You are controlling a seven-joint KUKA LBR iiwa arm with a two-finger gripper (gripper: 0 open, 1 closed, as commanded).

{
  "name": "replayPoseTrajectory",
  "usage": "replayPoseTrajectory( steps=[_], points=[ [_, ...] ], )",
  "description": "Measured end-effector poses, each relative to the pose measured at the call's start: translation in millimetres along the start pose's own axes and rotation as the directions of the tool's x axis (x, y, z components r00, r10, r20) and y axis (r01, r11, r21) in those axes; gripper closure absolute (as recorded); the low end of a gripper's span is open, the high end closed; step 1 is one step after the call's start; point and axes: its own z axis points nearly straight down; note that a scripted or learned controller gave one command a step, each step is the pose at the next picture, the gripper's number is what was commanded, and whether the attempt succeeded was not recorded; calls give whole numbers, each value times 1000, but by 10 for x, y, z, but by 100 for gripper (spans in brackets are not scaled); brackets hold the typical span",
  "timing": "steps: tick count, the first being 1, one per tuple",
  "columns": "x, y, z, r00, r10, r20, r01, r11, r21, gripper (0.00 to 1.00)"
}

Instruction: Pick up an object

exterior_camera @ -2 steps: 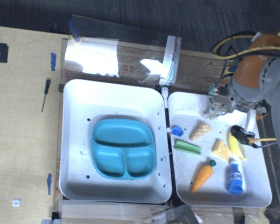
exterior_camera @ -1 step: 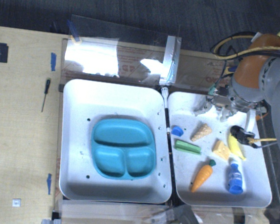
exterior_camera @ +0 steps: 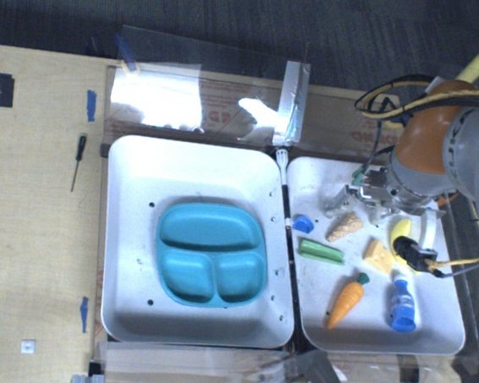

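My gripper [exterior_camera: 364, 199] hangs over the back of the right bin [exterior_camera: 441, 339], below the orange band of the arm [exterior_camera: 424, 138]. Just in front of it lies a beige cone-shaped piece [exterior_camera: 344, 226]. A yellow wedge [exterior_camera: 378, 256] and a yellow item [exterior_camera: 400, 230] sit to its right, partly under the wrist. Farther forward are a green stick [exterior_camera: 321, 251], a small blue cap [exterior_camera: 302, 224], an orange carrot [exterior_camera: 346, 300] and a blue bottle [exterior_camera: 401, 305]. I see nothing held in the gripper.
The left bin [exterior_camera: 130, 183] holds a teal divided tray [exterior_camera: 212, 253]. A raised divider [exterior_camera: 286, 234] separates the two bins. Cables [exterior_camera: 390, 96] loop behind the arm, and a clear panel [exterior_camera: 198, 101] stands at the back.
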Motion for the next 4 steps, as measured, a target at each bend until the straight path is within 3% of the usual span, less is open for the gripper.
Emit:
replayPoseTrajectory(
  steps=[1,2,3,4],
  points=[
    [-1,24,-134,1000,1,1,-1,1000,-8,100],
    [-1,19,-124,1000,1,0,-1,1000,-6,0],
    [-448,-526,-29,999,-46,-8,46,999,-4,0],
    [-471,-518,-131,999,-44,-2,44,999,-8,100]
  ],
)
